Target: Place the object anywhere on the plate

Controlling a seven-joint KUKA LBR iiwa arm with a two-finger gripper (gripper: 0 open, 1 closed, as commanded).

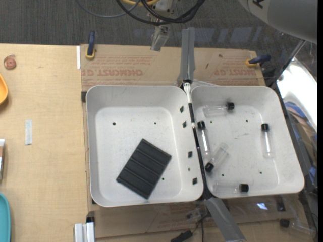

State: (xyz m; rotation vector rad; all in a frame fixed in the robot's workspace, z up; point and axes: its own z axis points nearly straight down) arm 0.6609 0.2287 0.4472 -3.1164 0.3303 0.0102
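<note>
A black ribbed rectangular plate (145, 168) lies flat and turned at an angle in the left bin (101, 135), toward its front. Several clear tubes with black caps lie scattered in the right bin (282, 135): one near the back (219, 108), one along the left wall (203, 139), one near the front left (218, 156), one on the right side (266, 142), and one at the front (241, 188). My gripper (159, 37) hangs high beyond the back edge of the bins, under a bundle of cables, far from the tubes and the plate.
The grey arm body (282, 4) fills the upper right corner. Cardboard (131, 69) lies under the bins. Blue and orange clamps (91, 47) (257, 60) sit at its back corners. Small items lie on the wooden bench (40, 135) to the left.
</note>
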